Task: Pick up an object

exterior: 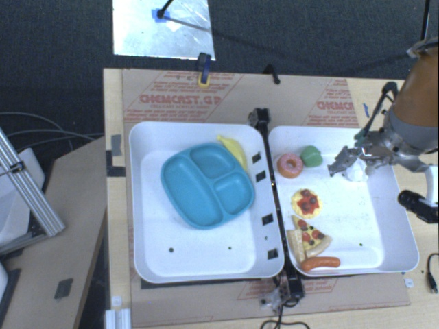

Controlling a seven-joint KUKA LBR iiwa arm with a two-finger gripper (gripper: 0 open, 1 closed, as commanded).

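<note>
1. Nearest the camera, along the front wall of the right bin (401,252), lies a sausage (320,262), touching a pizza slice (309,238) just behind it.
2. Behind those sit a small round pizza (305,202), then a pink doughnut (289,164) with a green piece (311,156) just beside it; any of these could serve as the object to pick up.
3. At the bin's far right side the tool (343,164) hangs low, beside something small and white (355,173) that I cannot identify. Whether the tool is spread or pressed together I cannot tell; nothing shows between its tips.
4. My judgement: the step in hand is choosing and approaching a target. The green piece and the doughnut are nearest the tool, but they sit close together, so a descent between them risks nudging both.
5. Centre over one item and keep off the bin wall.
6. Beyond the divider, the left bin (154,252) carries a blue sectioned tray (206,187) with a banana (233,149) at its far edge, well apart from the tool.
</note>
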